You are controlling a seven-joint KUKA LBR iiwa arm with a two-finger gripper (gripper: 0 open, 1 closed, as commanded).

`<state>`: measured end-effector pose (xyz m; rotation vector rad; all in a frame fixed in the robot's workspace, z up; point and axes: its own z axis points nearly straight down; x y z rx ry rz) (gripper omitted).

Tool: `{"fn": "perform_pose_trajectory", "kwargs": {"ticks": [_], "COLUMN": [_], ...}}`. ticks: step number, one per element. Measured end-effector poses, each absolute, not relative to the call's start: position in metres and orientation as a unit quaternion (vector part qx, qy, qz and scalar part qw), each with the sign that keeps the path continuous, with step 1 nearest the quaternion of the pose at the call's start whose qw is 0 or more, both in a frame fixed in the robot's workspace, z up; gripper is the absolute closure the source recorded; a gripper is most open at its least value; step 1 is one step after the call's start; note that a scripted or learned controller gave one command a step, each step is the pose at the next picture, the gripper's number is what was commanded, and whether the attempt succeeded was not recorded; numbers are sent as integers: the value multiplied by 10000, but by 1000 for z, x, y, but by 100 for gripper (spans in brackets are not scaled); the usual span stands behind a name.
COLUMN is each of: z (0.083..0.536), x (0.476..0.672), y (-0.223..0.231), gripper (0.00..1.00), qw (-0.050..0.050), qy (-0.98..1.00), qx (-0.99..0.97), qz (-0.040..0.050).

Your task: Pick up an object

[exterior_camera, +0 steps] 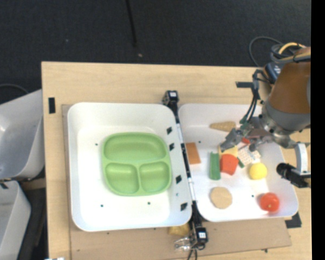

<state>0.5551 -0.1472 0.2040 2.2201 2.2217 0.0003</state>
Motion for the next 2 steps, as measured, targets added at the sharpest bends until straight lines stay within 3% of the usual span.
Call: {"fn": "perform_pose_trajectory", "kwargs": {"ticks": [1,2], "z": [107,124], "x": [539,542], "y": [-121,-124], "gripper": [0,100], "qw": [62,86], "qy": [7062,7020], "qx": [7080,7121], "qz": [8,33]}}
